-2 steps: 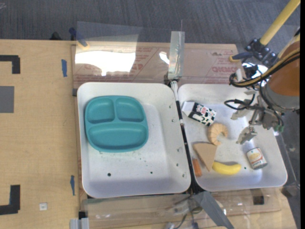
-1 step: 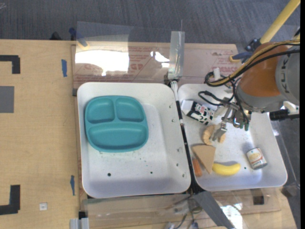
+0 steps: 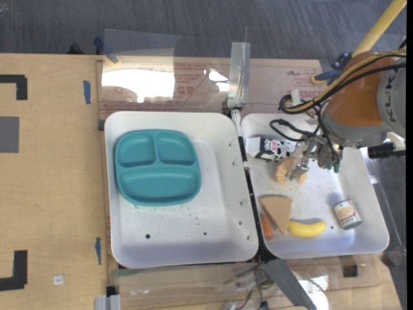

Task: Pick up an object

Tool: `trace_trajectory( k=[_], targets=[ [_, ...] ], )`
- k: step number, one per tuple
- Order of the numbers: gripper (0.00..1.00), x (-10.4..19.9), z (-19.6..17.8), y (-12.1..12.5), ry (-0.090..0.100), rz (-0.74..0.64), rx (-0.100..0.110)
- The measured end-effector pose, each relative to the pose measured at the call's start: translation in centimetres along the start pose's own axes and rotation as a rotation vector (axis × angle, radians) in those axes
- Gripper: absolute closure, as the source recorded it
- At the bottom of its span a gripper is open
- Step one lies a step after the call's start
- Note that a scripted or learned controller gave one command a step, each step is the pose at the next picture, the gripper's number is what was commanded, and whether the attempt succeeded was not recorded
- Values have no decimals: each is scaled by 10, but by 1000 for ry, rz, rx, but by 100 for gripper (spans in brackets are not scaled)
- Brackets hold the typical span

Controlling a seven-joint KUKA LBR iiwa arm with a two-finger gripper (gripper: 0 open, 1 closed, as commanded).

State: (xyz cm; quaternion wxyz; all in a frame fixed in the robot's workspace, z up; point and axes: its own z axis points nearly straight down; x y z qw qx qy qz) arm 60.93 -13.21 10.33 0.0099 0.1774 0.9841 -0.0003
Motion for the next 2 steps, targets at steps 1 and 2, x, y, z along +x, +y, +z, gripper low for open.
trace_trajectory(
  k=[1,2],
  targets=[
    [100,24,-84,56,12,557,4],
    [100,102,-83,85,20,875,11]
  ],
)
